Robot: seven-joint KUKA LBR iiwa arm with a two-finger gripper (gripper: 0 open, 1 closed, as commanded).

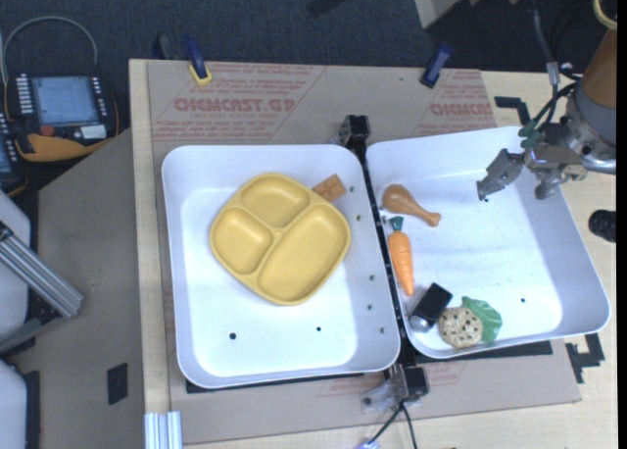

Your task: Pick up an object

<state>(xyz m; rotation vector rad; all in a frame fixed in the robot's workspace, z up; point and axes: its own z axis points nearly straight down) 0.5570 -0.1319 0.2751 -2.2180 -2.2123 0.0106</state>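
My gripper (522, 182) hangs over the back right part of the right bin (509, 261), fingers spread open with nothing between them. Left of it in that bin lie a brown toy drumstick (409, 204) and, below that, an orange carrot (400, 257). At the bin's front edge sit a small black block (430, 303), a cookie (457, 326) and a green leafy piece (484, 316). All of these are well apart from the fingers.
The left bin (196, 310) holds a yellow divided plate (281, 237) with a small brown block (329, 187) at its back right corner. A black divider clamp (356, 129) sits between the bins. A pendant (61, 109) lies off the bench at left.
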